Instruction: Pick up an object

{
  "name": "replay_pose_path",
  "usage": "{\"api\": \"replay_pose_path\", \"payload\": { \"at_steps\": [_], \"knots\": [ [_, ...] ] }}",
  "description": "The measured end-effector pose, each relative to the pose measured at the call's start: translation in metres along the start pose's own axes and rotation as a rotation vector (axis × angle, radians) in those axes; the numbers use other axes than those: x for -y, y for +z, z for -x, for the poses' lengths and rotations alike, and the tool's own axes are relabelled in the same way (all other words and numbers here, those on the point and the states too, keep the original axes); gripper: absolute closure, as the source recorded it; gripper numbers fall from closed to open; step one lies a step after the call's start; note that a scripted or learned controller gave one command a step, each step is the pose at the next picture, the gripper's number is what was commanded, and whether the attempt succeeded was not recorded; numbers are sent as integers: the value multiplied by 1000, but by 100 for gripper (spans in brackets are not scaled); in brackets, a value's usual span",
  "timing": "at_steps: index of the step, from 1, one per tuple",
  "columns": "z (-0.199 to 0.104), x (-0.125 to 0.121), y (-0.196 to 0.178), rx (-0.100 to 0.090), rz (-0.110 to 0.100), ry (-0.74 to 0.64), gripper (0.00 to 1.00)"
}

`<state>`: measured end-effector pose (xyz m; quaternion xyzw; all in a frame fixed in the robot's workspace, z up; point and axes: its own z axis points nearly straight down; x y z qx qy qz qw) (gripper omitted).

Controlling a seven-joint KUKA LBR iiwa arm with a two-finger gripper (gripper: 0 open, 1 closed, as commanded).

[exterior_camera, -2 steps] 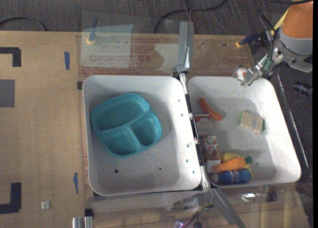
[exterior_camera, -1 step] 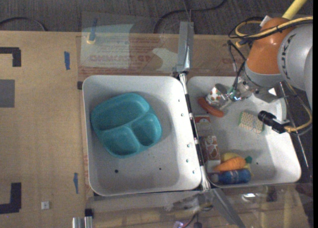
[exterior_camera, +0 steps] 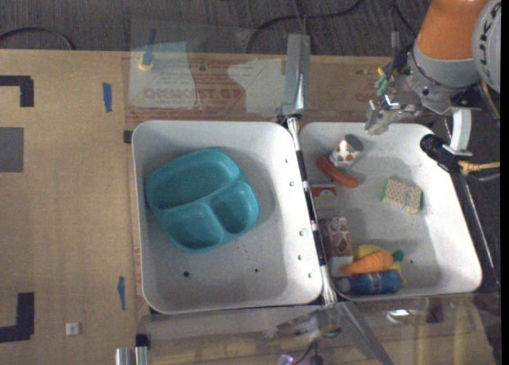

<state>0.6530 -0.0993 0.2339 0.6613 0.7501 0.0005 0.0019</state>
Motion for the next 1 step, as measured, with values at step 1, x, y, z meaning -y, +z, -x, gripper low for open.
{"api": "replay_pose_path", "payload": {
  "at_steps": [1],
  "knots": [
    [-10, -16, -41, 0, 1, 3, 100]
  ]
}}
